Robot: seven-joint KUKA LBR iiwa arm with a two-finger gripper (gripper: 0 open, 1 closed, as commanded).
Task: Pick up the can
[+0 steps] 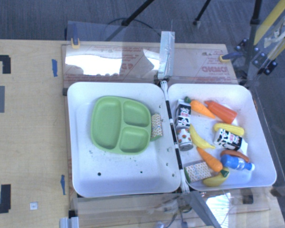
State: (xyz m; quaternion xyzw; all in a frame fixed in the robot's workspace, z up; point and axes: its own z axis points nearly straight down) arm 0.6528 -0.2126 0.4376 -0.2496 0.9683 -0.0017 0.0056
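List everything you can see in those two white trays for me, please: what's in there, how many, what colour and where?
bins: 2, white, side by side on the bench, left, right
plate: 1, green, three compartments, left bin
small patterned packet: 1, beside the plate's right edge
can: 1, lying along the right bin's left wall
cow-print cartons: 2, black and white, upper left, right middle
carrots: 2, orange, top, lower middle
bananas: 3, yellow, middle, right, bottom
bottle: 1, blue, lower right
robot arm: its mount, top right
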